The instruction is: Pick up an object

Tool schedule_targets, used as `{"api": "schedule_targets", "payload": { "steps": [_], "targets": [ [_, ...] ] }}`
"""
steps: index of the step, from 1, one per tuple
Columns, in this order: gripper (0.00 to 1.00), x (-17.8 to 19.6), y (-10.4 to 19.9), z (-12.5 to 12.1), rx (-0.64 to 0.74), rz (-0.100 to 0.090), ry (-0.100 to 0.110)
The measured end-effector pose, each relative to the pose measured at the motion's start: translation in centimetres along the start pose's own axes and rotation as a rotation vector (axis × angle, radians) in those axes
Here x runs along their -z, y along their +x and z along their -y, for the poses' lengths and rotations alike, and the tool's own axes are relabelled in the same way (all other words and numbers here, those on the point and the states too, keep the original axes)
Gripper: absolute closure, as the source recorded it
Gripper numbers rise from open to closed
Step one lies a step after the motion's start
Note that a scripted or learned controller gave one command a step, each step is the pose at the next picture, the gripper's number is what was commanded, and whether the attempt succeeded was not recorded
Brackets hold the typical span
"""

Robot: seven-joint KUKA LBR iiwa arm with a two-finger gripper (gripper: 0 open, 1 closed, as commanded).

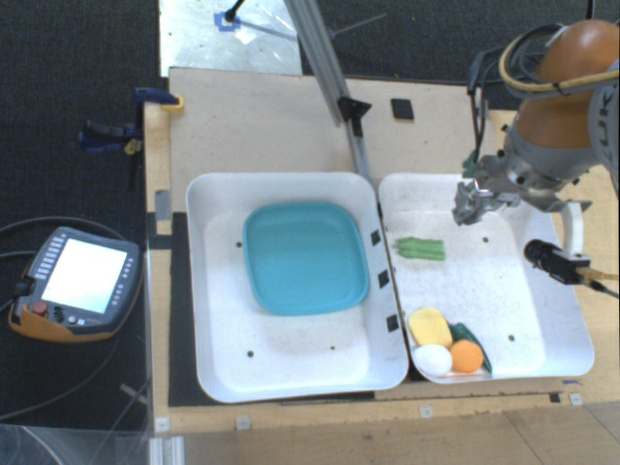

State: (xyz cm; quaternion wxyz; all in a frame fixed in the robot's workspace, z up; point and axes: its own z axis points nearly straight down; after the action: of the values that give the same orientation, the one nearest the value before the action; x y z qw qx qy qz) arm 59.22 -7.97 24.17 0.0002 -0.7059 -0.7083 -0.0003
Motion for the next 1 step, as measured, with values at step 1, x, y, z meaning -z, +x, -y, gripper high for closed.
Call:
{"api": "schedule_targets", "payload": {
  "steps": [1],
  "targets": [
    [1.0,0.63,4.57,2.26,0.001,0.0,-0.001]
  ]
}}
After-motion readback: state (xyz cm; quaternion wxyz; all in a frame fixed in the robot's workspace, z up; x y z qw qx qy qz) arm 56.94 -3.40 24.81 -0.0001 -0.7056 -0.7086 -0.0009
